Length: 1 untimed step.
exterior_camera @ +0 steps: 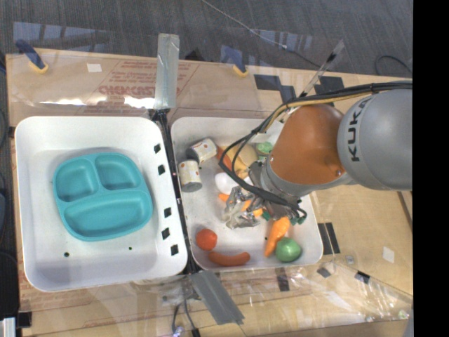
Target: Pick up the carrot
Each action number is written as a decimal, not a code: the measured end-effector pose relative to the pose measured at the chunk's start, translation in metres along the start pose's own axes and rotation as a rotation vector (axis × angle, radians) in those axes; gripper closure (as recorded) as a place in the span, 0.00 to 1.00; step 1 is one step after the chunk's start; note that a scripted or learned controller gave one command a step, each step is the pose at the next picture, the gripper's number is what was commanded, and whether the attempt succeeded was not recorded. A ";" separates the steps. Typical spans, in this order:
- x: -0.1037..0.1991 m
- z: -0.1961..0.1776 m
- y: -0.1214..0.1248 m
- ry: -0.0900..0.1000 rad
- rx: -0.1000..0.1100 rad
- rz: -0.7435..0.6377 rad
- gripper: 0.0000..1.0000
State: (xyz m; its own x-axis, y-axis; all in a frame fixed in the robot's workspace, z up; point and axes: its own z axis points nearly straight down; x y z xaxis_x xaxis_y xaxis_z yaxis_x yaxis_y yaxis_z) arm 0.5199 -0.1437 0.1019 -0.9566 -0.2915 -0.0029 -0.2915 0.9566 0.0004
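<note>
So the carrot point(276, 234) is lying in the right-hand bin point(314, 225), down toward the near wall, tilted with its thick end up toward the arm point(351, 142) and its tip pointing down. It's touching the green ball-shaped thing point(288, 250) just beside it, which is probably why it sits at that angle.

The gripper point(242, 210) is low in the middle of the same bin, just left of the carrot. Honestly I cannot tell whether the jaws are open or closed; it's a metallic blur with some orange bits around it, and nothing clearly sits between them.

Rest of the bin is crowded: a tomato point(206, 239) and a reddish sausage point(228, 258) along the near edge, two little cans point(190, 175) over by the divider. The left bin point(42, 258) just holds a teal divided plate point(103, 195).

Room-wise, I'd say it's tight. The carrot is pinned between the green thing and the bin wall, so the freest approach looks like from above and the left side, across its middle.
</note>
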 end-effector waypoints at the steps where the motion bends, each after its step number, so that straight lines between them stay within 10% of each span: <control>1: -0.027 -0.121 0.026 -0.009 0.007 -0.090 1.00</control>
State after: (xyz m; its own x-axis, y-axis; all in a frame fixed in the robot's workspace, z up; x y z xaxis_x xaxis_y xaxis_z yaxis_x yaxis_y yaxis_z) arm 0.5380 -0.1107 0.2231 -0.9265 -0.3762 -0.0116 -0.3761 0.9266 -0.0074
